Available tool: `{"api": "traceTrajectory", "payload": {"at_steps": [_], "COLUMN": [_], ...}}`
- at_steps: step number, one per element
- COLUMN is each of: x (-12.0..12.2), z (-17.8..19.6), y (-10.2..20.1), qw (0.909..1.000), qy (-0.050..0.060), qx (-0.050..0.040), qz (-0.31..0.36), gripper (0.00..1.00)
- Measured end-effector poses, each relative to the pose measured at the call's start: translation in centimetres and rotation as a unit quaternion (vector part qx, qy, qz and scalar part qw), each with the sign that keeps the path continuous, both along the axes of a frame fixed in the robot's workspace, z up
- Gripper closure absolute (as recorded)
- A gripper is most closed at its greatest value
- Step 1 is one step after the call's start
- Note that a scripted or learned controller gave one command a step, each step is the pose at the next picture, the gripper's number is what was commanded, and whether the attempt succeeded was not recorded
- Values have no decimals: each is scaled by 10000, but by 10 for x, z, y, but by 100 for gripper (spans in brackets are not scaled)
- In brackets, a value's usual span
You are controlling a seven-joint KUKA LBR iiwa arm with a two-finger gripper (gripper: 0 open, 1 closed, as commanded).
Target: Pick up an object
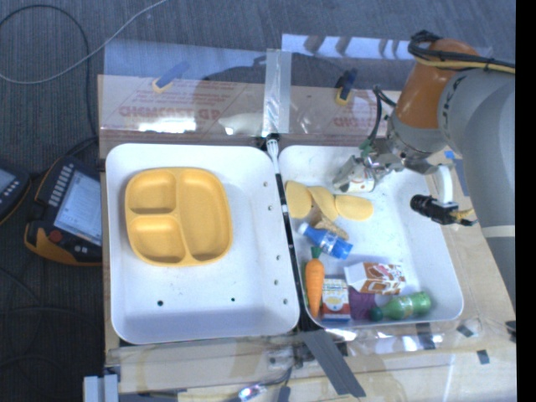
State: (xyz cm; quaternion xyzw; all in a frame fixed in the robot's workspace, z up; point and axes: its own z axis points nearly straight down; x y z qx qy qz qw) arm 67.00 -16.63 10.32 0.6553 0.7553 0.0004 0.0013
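My gripper (357,175) hangs low over the far middle of the right bin (435,249), below the orange wrist band (423,90). Just in front of it lie pale yellow toy food pieces (328,202). Closer to the camera are a small blue bottle (328,242), an orange carrot (314,281), a little yellow and red carton (335,299), a white and red packet (382,276) and a green toy vegetable (405,306). The gripper's tip is small and partly masked by the wrist.
The left bin (251,308) holds a yellow divided plate (177,216). A raised rim (285,233) separates the two bins. A black fitting (431,208) juts over the right bin's right side. A handheld pendant (63,212) lies off the bench to the left.
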Motion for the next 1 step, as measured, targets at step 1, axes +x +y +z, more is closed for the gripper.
{"api": "traceTrajectory", "payload": {"at_steps": [1], "x": [-1], "z": [103], "y": [53], "qw": [10000], "qy": [17], "qx": [4], "qz": [-8], "gripper": [100]}}
